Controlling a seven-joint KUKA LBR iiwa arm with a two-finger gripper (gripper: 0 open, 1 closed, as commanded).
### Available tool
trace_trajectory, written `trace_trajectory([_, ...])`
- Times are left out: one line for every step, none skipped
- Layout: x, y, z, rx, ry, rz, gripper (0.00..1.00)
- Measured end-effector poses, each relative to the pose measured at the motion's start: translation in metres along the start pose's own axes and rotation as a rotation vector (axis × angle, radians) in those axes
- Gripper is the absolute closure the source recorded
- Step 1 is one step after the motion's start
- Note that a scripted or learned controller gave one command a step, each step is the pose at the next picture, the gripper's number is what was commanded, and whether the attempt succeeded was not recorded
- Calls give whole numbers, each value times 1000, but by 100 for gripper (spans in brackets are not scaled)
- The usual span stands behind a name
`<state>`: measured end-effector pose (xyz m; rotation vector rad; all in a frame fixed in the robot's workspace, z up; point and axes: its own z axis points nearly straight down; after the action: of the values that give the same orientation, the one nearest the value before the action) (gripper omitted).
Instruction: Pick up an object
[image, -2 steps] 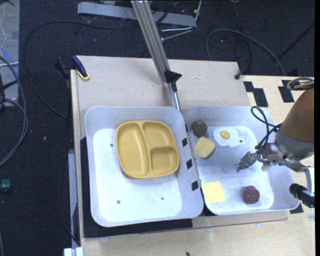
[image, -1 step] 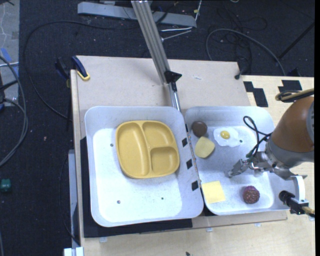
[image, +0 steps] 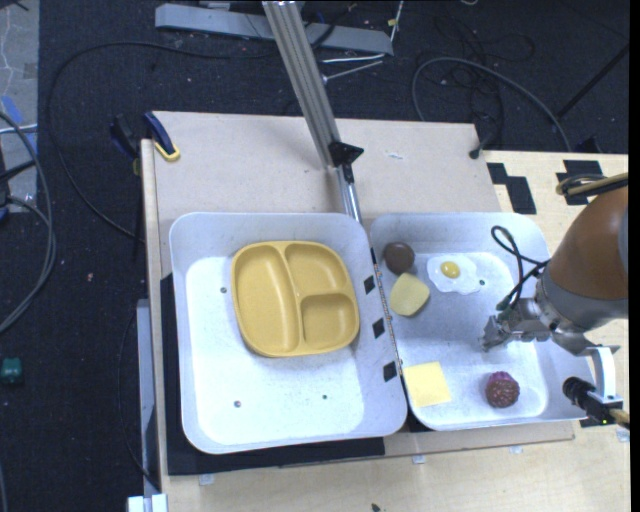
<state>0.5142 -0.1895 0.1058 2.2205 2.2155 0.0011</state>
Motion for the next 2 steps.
trace_trajectory([2,2,-42,0,1,-4,100])
trace_trajectory([1,-7,-94,-1,0,-4,100])
